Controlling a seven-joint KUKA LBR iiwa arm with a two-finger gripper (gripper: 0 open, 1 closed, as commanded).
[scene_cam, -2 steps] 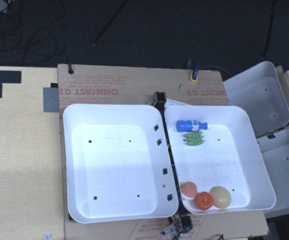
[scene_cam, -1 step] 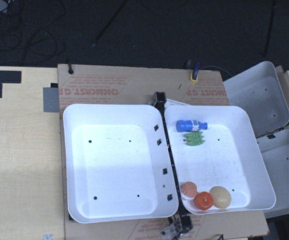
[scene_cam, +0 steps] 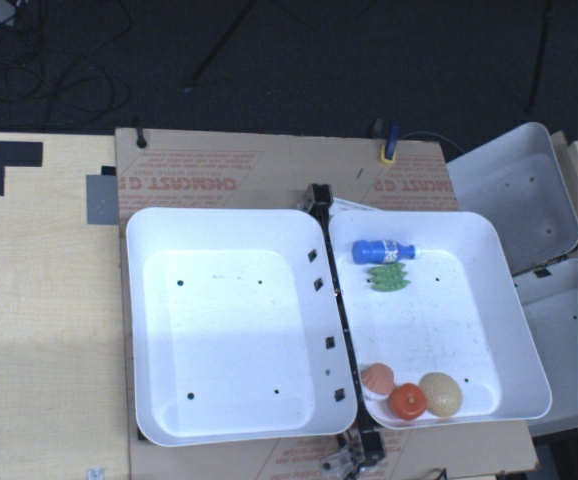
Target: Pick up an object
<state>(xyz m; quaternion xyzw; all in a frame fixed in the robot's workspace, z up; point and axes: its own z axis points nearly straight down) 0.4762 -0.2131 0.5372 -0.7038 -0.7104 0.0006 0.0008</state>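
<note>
While no single object is marked out, five candidates lie in the right bin [scene_cam: 517, 313]. A blue bottle [scene_cam: 384, 252] lies on its side near the far wall, with a small green item [scene_cam: 388, 278] just beside it on the near side. At the near edge sit a pink piece [scene_cam: 377, 377], a red round fruit [scene_cam: 407, 401] and a tan ball [scene_cam: 441, 393], clustered and touching. The left bin [scene_cam: 229, 338] adjoins. Both rest on printed cardboard [scene_cam: 219, 173]. Pincer state: cannot tell.
</note>
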